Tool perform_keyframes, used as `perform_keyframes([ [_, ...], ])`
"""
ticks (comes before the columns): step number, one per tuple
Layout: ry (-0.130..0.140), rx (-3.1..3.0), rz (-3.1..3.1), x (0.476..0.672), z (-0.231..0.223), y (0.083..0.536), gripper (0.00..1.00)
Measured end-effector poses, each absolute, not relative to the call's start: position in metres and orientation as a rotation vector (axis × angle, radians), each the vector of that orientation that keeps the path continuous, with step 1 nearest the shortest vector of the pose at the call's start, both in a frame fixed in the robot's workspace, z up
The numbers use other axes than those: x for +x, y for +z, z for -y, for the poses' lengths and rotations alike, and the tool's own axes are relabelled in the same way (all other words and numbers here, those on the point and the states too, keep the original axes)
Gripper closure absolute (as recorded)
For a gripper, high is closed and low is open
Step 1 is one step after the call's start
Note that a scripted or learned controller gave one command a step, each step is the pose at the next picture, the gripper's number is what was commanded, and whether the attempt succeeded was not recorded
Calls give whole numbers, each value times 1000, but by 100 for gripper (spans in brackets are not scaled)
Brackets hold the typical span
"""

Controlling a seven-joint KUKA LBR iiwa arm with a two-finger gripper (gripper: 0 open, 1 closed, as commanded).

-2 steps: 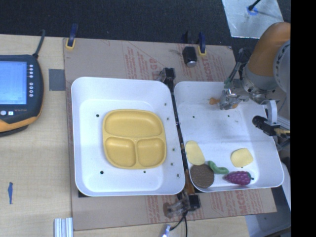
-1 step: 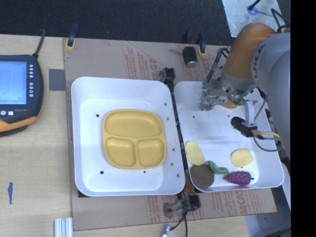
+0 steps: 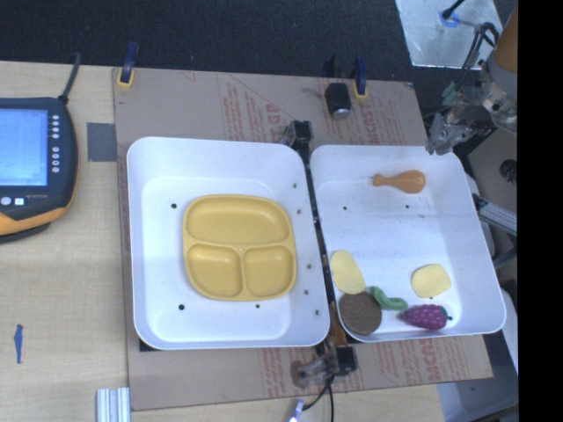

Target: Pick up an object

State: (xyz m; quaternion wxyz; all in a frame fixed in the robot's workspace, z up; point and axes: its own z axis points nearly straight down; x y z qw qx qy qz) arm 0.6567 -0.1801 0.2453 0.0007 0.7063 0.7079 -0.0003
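Observation:
My gripper [image 3: 440, 141] hangs at the upper right, just past the far right corner of the right bin [image 3: 475, 236], with nothing visible between its fingers. In that bin lie an orange-brown drumstick-shaped toy [image 3: 400, 181] near the back, a pale yellow piece [image 3: 347, 272] and a second pale yellow piece [image 3: 430, 280] toward the front, a brown round disc [image 3: 360, 313], a green piece [image 3: 389, 300] and a purple grape bunch [image 3: 426, 316] along the front wall. The drumstick lies left of and below the gripper.
The left bin [image 3: 149, 236] holds a yellow three-compartment plate [image 3: 239, 246]. A handheld control pendant [image 3: 31, 165] lies on the bench at the far left. Clamps and a black fitting [image 3: 338, 98] sit along the cardboard's back edge.

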Motion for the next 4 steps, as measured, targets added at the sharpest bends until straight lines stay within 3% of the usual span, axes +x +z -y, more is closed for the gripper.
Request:
perform_keyframes([
  [1, -5, 2219, -2228, 655, 140, 150, 0],
  [2, -6, 2216, -2229, 656, 141, 162, 100],
  [3, -6, 2216, -2229, 656, 141, 162, 0],
  [4, -4, 2221, -2229, 657, 165, 103, 0],
])
